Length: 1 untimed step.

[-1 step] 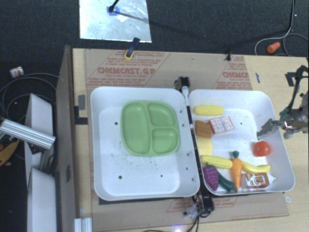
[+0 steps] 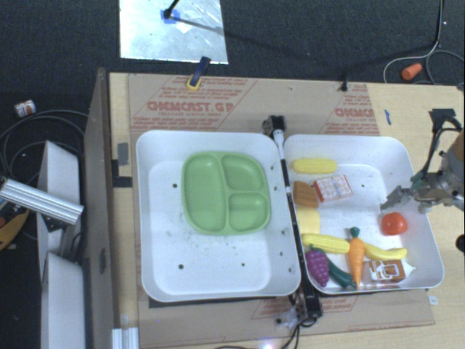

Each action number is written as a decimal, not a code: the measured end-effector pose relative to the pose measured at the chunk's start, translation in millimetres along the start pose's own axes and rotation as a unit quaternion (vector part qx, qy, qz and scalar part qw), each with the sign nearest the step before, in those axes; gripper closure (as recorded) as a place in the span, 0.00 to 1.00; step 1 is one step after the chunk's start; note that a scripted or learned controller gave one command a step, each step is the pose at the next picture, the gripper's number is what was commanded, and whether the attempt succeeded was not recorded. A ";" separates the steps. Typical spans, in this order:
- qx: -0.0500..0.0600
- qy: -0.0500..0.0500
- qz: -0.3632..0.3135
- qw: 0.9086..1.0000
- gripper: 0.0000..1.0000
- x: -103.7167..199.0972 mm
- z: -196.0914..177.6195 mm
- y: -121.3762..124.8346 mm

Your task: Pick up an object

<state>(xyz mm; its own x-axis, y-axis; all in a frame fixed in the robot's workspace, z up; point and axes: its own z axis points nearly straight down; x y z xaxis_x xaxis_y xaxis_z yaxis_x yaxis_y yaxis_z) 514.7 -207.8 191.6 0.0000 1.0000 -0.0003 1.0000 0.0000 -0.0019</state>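
Dark carpet floor (image 2: 305,20), shiny sheet (image 2: 173,20) on it, perhaps metal; cables (image 2: 22,147) at left.

Single fixed camera above the bench (image 2: 240,97), slanted downward, both bins (image 2: 218,282) framed

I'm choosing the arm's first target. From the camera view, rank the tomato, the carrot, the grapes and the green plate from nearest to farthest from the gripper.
Gripper sits at the right bin's right side.
1. Tomato, just below the gripper.
2. Carrot, lower middle of the right bin.
3. Grapes, the right bin's lower left corner.
4. Green plate, in the left bin.
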 end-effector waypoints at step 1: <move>0.000 0.001 -0.002 1.000 0.00 2.2 65.0 29.7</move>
<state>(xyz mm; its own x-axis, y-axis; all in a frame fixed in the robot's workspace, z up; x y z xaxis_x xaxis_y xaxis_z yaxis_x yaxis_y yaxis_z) 544.2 -205.6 126.6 -0.0049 1.0000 0.0010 1.0000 0.0049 -0.0018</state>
